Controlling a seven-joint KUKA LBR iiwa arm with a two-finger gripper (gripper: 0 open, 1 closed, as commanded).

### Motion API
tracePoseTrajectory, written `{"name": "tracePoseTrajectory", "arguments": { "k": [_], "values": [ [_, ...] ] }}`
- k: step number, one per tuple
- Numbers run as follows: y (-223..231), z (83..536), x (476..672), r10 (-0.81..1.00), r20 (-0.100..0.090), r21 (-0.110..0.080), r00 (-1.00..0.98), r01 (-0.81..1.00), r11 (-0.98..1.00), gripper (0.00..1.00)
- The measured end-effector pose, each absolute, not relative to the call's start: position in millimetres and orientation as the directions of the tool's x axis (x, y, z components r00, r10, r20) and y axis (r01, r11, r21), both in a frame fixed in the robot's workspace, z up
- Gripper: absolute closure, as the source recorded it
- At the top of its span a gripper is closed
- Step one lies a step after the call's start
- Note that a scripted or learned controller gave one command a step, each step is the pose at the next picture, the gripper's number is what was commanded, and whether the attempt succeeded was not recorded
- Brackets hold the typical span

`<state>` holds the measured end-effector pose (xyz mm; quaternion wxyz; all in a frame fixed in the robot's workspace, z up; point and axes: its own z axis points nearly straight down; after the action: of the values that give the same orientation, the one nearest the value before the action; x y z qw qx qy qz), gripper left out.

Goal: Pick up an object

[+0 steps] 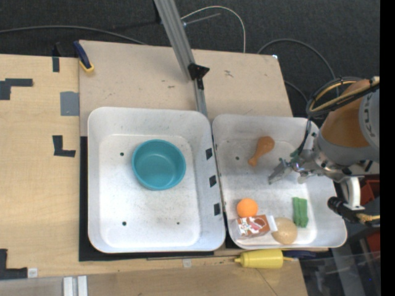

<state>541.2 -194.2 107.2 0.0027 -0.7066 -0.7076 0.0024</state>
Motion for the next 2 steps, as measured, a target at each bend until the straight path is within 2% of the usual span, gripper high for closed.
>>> {"name": "tracePoseTrajectory", "arguments": {
  "k": [1,2],
  "values": [
    [-193.9,90.2,541.9,1.000,-0.001,0.000,-0.002,1.000,0.002,0.00],
    [-193.4,100.3,542.0,1.000,-0.001,0.000,-0.003,1.000,0.003,1.00]
  ]
}}
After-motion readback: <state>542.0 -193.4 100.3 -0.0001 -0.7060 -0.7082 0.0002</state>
